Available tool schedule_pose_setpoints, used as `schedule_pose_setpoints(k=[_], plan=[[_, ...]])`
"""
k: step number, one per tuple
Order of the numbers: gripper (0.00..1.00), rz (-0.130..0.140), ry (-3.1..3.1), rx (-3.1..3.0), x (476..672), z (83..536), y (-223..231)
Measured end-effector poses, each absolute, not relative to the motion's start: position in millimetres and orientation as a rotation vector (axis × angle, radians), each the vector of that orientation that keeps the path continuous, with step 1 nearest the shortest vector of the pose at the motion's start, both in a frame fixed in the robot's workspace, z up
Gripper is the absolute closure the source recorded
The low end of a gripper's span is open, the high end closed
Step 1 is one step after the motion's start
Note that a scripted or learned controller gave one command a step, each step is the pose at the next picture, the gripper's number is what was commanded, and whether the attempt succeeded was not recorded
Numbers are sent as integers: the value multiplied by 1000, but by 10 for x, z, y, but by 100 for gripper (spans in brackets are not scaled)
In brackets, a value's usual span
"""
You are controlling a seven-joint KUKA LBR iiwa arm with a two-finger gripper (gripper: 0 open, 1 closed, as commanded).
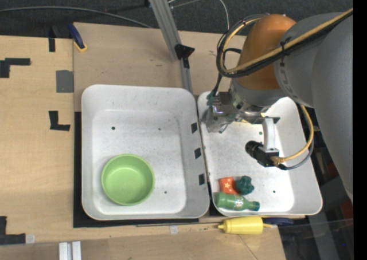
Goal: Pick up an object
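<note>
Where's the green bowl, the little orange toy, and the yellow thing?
green bowl (128, 179), camera view, inside of its floor
orange toy (227, 184), camera view, its top
yellow thing (243, 225), camera view, middle of its body

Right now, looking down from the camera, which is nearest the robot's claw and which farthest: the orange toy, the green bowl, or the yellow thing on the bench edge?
Measured from the gripper:
1. Orange toy, right bin, near its front.
2. Green bowl, left bin, front corner.
3. Yellow thing, on the bench outside the right bin's front edge.
</note>
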State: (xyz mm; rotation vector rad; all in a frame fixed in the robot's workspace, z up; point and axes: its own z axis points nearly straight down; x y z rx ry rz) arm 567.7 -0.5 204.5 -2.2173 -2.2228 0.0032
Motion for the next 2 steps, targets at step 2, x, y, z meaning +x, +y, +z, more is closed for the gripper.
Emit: schedule_pose_setpoints(k=[2], plan=[[100,3,-2224,-2217,5662,2214,952]])
